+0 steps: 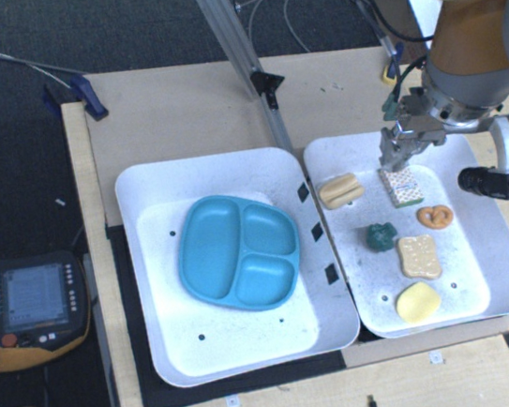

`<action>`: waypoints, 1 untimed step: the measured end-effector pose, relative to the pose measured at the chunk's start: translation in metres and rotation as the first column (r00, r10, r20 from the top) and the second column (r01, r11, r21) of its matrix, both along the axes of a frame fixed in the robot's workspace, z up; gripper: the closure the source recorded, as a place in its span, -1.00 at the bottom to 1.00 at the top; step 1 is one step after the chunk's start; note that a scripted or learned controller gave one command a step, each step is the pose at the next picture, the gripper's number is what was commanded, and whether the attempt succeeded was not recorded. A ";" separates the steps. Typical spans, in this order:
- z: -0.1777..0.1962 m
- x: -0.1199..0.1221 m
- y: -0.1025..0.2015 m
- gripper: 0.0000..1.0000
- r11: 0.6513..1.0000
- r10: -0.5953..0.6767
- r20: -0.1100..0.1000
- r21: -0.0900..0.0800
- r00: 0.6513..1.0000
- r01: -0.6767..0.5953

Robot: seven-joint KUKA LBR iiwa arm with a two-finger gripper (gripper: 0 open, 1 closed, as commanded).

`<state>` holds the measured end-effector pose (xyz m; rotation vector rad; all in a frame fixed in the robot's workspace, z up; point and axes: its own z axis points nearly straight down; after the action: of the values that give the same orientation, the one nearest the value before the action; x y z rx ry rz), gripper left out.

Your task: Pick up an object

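Observation:
My gripper (394, 160) hangs over the back of the right bin (504, 255), its tip right above a small white patterned box (404, 187). The fingers look close together with nothing visibly between them. Also in this bin lie a tan bread roll (340, 191), a dark green lump (381, 237), an orange pretzel (436, 216), a beige cracker (420, 257) and a yellow lemon-like piece (418, 302).
The left bin (154, 289) holds a blue divided plate (240, 251). A grey metal pole (241, 48) slants in from the top between the bins. A handheld controller (28, 307) lies off the bench at left.

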<state>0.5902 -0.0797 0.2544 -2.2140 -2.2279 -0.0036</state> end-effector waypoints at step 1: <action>0.006 0.001 0.053 1.00 1.000 0.001 0.000 0.000 1.000 -0.001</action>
<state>0.5912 -0.0270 0.2603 -2.2133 -2.2290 -0.0041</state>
